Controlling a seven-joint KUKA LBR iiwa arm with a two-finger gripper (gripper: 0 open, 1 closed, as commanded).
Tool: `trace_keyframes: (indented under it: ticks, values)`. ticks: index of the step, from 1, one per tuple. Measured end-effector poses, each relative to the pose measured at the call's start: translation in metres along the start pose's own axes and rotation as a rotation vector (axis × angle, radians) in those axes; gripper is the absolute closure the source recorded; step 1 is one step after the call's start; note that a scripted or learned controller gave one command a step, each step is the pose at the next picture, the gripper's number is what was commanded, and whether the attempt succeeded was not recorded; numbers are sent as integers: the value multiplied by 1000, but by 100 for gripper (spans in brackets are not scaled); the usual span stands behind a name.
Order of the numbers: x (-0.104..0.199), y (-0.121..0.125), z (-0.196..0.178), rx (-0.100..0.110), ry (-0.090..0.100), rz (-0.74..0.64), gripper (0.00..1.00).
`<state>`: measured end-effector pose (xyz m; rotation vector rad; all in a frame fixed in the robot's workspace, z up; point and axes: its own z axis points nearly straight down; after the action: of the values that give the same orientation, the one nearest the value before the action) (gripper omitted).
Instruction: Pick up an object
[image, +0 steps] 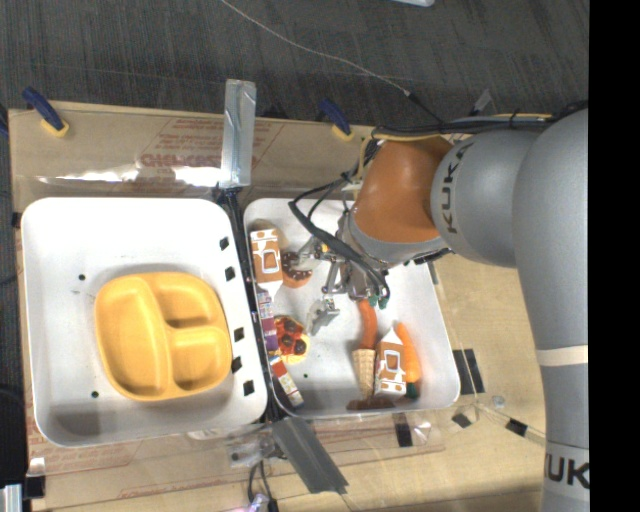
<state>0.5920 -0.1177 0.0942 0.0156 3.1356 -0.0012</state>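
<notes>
Objects for picking lie in the right-hand shallow white bin (440, 330); a small orange-and-white carton with a brown front panel (265, 254) rests against its left wall, touching a brown ring-shaped piece like a doughnut on an orange base (294, 268) just to its right; lower along that wall sits a small yellow, red and dark toy piece (288, 338), with a narrow red-and-white item (285, 384) below it near the bin's front corner; toward the right side an orange carrot-shaped toy (369, 322) lies lengthwise, and below it a tan waffle cone (365, 369) lies touching a second orange-and-white carton (393, 369); printing on both cartons is too small to read. Over the middle of this bin hangs the gripper (323, 312), its metal fingers (321, 318) pointing down between the yellow toy piece and the carrot; they look close together with nothing between them. Behind it the grey arm with its orange band (395, 200) carries the letters "KU" in black on the grey shell, and "KU" again low at the right. Beside it, the left-hand white bin (40, 240) holds a yellow plastic tray with divided compartments (160, 332). Faint red printing on the brown cardboard backing (150, 140) cannot be read.
</notes>
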Motion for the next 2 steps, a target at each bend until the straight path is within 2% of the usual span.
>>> trace_keyframes:
  ticks: [1,2]
  values:
    - [89,7,-1,4,1,44,0]
    - [36,5,1,0,3,-23,0]
